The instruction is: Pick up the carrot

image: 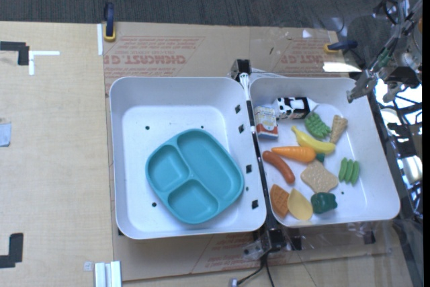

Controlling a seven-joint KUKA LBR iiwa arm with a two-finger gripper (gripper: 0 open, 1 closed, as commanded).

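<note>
The carrot lies untouched in the right bin, near its middle, pointing roughly from nine to three o'clock, with the banana just at its twelve-to-one side and the red sausage at its seven. A slice of bread sits at its five o'clock, pea pods farther toward three. The gripper hovers up at the bin's one o'clock corner, well apart from the carrot; whether it is spread or pressed together, I cannot tell from here. The teal divided plate sits in the left bin. By my reading nothing is done yet: approach, descent, grasp and lift all remain.
</note>
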